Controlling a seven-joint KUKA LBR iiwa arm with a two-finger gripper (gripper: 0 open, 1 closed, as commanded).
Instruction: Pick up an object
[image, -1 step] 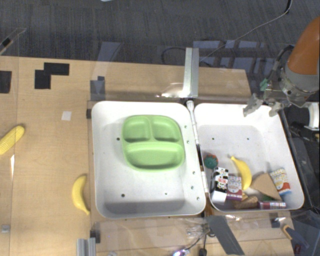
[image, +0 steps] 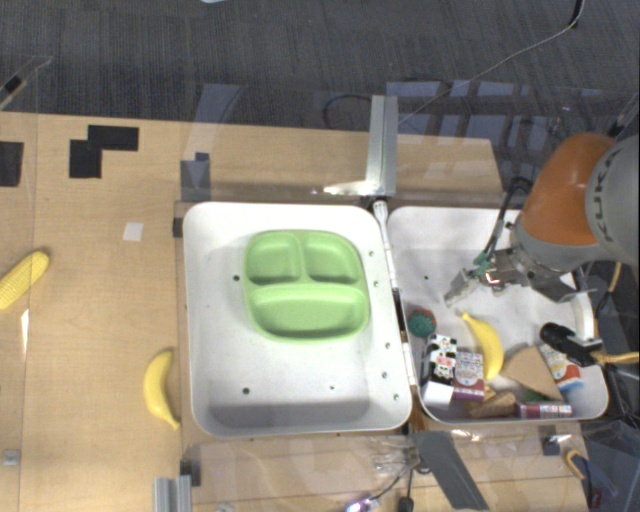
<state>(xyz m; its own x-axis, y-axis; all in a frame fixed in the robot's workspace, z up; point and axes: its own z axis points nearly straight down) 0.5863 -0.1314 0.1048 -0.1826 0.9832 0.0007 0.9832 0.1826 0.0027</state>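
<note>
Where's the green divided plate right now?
The green divided plate lies in the left white bin, toward its upper middle, across the divider from the right bin's banana.

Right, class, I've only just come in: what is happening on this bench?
A grey arm with an orange band reaches in from the right, its gripper over the right white bin. Nothing shows between its fingers. That bin holds a yellow banana, a small green ball, a brown wedge-shaped piece and other clutter. The left white bin holds a green divided tray. Another yellow banana lies on the wooden bench outside.
</note>
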